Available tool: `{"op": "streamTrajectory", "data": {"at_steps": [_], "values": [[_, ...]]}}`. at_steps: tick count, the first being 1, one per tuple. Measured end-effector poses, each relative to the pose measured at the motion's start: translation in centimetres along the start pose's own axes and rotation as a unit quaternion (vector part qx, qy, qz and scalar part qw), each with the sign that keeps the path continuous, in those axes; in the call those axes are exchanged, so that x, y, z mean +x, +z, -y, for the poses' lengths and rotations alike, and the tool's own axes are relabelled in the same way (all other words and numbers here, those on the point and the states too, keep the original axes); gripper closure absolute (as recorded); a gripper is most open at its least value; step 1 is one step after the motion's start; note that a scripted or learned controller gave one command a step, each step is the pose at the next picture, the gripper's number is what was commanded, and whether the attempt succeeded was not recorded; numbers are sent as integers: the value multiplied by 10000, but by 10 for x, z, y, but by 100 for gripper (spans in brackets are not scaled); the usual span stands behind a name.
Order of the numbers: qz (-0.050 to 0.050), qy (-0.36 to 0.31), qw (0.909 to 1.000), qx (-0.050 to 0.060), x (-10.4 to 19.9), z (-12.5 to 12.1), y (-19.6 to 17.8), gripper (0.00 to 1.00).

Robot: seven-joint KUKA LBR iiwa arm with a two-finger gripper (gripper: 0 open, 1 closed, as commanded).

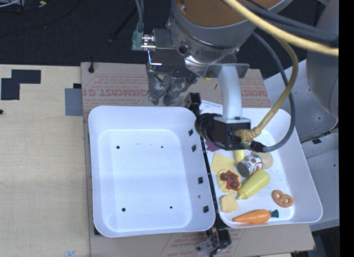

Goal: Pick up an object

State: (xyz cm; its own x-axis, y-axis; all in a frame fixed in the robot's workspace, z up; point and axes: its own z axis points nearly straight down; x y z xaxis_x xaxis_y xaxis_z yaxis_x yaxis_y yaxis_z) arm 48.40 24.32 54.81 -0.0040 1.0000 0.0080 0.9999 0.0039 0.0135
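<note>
The right bin (pixel 307 195) holds the objects. An orange carrot (pixel 251 216) lies at its front edge, with a brown pretzel (pixel 282 198) to its right. A yellow squeeze bottle (pixel 254 184) lies tilted in the middle. To its left is a yellow slice with a red topping (pixel 227 177). A small can (pixel 250 166) sits just behind the bottle, next to a pale beige piece (pixel 266 160). My gripper (pixel 165 91) hangs above the back rim of the left bin (pixel 99 140), away from all the objects, and I see nothing in it.
The large grey and orange arm fills the top middle and hides the back of the right bin. A black hinge strip (pixel 202 167) runs between the two bins. Brown cardboard (pixel 110 82) lies under the bins, and pale bench (pixel 38 156) extends to the left.
</note>
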Motion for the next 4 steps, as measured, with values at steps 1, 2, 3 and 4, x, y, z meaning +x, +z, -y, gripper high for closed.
{"op": "streamTrajectory", "data": {"at_steps": [1, 2, 3, 4], "values": [[78, 14, 9999, 141, 0, 6, 121, 100], [19, 7, 10000, 30, 0, 8, 4, 100], [93, 19, 9998, 165, -1, 13, 179, 100], [9, 10, 10000, 7, -4, 8, 20, 100]]}}
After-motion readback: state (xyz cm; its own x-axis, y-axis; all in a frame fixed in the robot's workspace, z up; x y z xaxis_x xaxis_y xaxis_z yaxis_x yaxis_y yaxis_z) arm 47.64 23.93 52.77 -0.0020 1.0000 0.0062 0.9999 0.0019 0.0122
